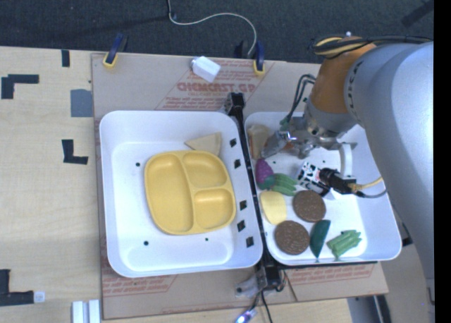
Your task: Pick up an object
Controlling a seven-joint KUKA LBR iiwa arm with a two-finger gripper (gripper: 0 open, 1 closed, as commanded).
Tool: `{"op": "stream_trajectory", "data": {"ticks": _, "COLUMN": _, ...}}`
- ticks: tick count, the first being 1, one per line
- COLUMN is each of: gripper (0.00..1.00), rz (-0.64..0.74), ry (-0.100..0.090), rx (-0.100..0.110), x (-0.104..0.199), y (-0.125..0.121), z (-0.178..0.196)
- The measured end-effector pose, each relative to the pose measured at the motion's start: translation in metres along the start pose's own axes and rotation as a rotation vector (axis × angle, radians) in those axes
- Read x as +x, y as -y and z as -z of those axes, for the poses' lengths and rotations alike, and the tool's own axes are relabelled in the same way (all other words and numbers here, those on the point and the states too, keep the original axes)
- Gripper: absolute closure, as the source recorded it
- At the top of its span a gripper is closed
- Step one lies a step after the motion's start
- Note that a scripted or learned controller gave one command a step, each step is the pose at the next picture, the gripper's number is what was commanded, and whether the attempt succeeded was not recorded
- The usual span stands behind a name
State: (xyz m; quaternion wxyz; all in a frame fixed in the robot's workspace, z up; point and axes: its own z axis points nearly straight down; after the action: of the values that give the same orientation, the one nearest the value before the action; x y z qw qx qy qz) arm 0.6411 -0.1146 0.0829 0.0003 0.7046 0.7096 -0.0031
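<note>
The arm (405, 103) is showing a broad, smooth, pale grey shell with a rounded orange band (337, 78) sitting above the wrist. Thin dark cables are looping beside that band, and the tool (299, 147) below it is looking metallic grey, with a small black-and-white block and a yellowish lead trailing off

A light wooden bench (42, 194) is seen, marked with dark angular patches. On it a brown cardboard sheet (162, 82) with red printing is laid, held at its far edge by two blue and yellow clamps (113, 52). Two shallow white bins are set side by side on the sheet, touching: the left bin (120, 244) and the right bin (384, 244). A small white box (206, 68) is placed on the cardboard beyond the left bin, with a white cable (204, 22) running from it.
</note>
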Motion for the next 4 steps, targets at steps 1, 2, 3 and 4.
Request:
{"op": "stream_trajectory", "data": {"ticks": 1, "gripper": 0.0, "rz": -0.001, "ry": -0.013, "rx": 0.019, "x": -0.03, "y": -0.025, "z": -0.003}}
{"op": "stream_trajectory", "data": {"ticks": 2, "gripper": 0.0, "rz": -0.001, "ry": -0.012, "rx": 0.018, "x": -0.05, "y": -0.024, "z": -0.003}}
{"op": "stream_trajectory", "data": {"ticks": 3, "gripper": 0.0, "rz": -0.001, "ry": -0.011, "rx": 0.018, "x": -0.056, "y": -0.024, "z": -0.003}}
{"op": "stream_trajectory", "data": {"ticks": 4, "gripper": 1.0, "rz": -0.002, "ry": -0.005, "rx": 0.024, "x": -0.058, "y": -0.022, "z": 0.003}}
